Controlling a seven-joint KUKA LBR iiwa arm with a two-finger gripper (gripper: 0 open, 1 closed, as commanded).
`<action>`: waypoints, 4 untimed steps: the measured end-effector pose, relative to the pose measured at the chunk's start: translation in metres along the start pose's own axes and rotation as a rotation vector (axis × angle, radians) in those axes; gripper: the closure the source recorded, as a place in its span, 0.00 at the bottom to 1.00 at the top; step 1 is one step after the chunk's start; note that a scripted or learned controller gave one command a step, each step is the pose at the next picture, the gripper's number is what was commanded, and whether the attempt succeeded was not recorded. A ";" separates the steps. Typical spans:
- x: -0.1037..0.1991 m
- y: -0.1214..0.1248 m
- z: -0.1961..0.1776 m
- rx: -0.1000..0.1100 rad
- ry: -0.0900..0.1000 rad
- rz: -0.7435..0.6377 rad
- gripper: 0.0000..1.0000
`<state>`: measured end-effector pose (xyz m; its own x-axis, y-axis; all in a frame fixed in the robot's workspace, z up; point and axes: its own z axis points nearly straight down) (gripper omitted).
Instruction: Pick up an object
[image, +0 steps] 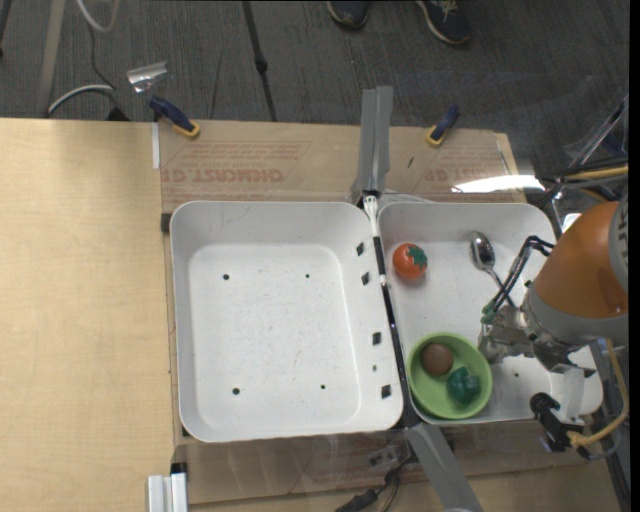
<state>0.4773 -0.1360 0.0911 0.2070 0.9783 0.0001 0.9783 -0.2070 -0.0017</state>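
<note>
Nothing is seen lifted yet: the gripper (497, 335), its closure impossible to tell, is poised at lower right beside the green bowl (451, 377), while the tomato (409, 260) is left untouched at upper centre-right.

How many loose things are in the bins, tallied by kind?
Bowl: 1
Spoon: 1
Orange fruit: 1
Brown ball in the bowl: 1
Teal lump in the bowl: 1
Total: 5, all in the right bin
</note>
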 end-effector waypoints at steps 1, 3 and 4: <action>0.079 0.077 -0.100 -0.001 -0.002 -0.108 1.00; -0.024 0.112 -0.208 -0.003 -0.003 -0.319 1.00; 0.061 0.105 -0.048 0.003 -0.001 -0.147 1.00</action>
<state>0.5930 -0.0981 0.1390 0.0616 0.9981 -0.0004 0.9981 -0.0616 -0.0050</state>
